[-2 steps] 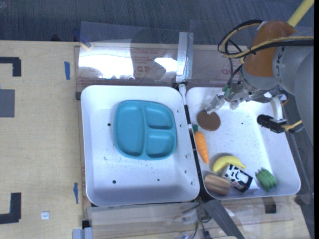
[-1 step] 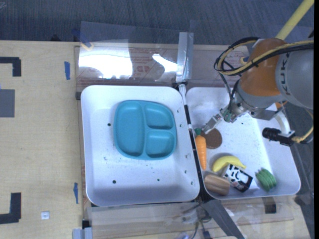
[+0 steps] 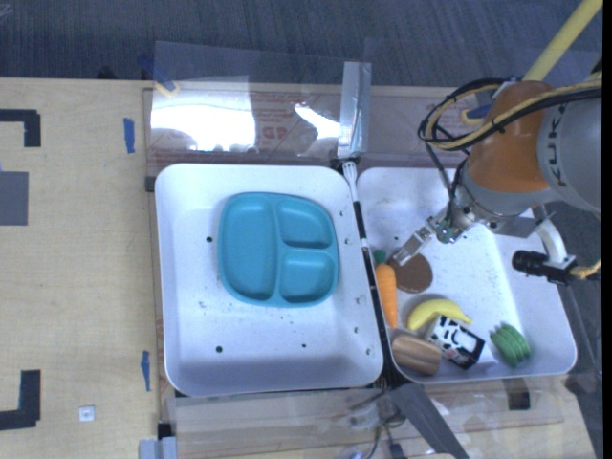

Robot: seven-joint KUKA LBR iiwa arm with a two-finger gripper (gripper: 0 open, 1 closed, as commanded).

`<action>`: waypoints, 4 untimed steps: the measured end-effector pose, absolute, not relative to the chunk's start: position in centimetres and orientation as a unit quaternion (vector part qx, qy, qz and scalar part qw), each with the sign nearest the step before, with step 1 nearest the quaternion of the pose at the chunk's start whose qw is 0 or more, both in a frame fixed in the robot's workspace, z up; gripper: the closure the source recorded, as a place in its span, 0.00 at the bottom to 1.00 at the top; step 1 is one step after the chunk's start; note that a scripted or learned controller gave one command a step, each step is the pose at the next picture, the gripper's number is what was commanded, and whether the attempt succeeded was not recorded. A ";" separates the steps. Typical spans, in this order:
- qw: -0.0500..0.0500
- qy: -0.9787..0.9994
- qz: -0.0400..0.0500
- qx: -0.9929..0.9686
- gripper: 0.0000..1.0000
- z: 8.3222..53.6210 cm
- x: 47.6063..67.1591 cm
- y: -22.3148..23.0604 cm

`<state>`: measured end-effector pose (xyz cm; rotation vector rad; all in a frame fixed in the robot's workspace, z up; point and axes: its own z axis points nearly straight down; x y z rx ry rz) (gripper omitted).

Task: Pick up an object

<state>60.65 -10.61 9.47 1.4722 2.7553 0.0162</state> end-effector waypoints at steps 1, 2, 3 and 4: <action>0.008 0.830 0.006 0.558 0.00 9.4 58.6 -11.4; 0.011 0.831 0.005 0.555 0.00 9.4 55.8 -10.2; 0.009 0.805 0.006 0.593 0.00 9.4 54.1 -10.2; 0.008 0.767 0.007 0.642 0.00 9.3 52.5 -10.3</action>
